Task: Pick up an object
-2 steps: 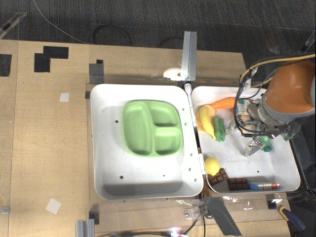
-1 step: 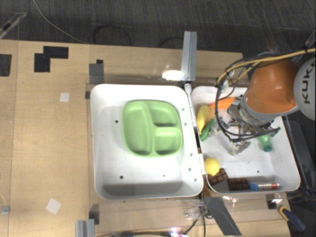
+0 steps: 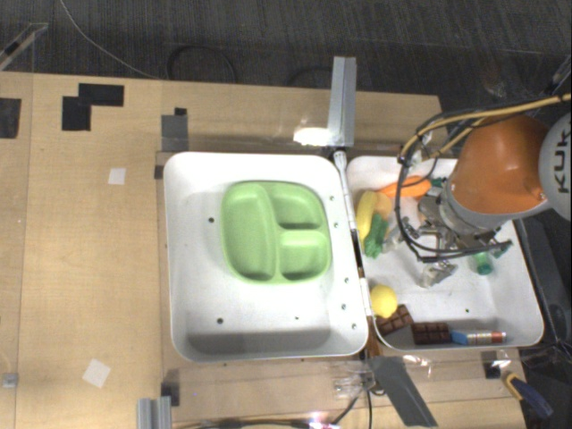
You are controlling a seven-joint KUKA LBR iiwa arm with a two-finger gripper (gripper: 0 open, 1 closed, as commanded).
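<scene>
My arm, with its orange band [image 3: 497,166], hangs over the right bin [image 3: 527,315]. The gripper [image 3: 436,272] is low in the middle of that bin, above bare white floor. A yellow banana-like piece [image 3: 365,211] and a green item [image 3: 375,235] lie to its left. An orange carrot shape [image 3: 404,187] sits behind them. A yellow lemon [image 3: 383,300] rests at the bin's front left, next to a brown chocolate bar [image 3: 420,332]. A blue and red marker [image 3: 478,337] lies along the front wall. A small teal object [image 3: 483,263] sits just right of the gripper.
The left bin [image 3: 192,329] holds a light green divided plate [image 3: 273,231]. A metal post [image 3: 341,105] stands behind the wall between the bins. Cables loop around the wrist [image 3: 420,231]. Wooden bench surface spreads out to the left.
</scene>
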